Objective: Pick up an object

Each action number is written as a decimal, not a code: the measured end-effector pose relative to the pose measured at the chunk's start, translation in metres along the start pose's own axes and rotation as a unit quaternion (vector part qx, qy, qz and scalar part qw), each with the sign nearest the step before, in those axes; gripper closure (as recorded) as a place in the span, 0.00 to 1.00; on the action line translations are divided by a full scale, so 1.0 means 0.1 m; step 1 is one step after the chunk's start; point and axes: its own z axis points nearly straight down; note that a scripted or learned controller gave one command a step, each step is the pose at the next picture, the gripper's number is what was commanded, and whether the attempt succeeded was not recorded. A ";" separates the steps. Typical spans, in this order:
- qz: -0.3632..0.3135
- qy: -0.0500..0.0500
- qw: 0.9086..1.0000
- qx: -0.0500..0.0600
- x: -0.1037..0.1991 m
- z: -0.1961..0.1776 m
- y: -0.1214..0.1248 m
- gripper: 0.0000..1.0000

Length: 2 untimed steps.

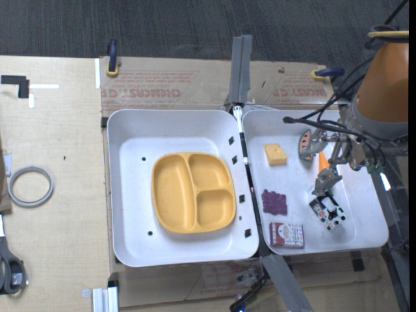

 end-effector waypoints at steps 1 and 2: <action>0.131 0.000 0.991 0.000 -0.57 0.74 -0.08 0.00; 0.227 -0.002 0.974 0.000 -0.89 1.29 0.09 0.00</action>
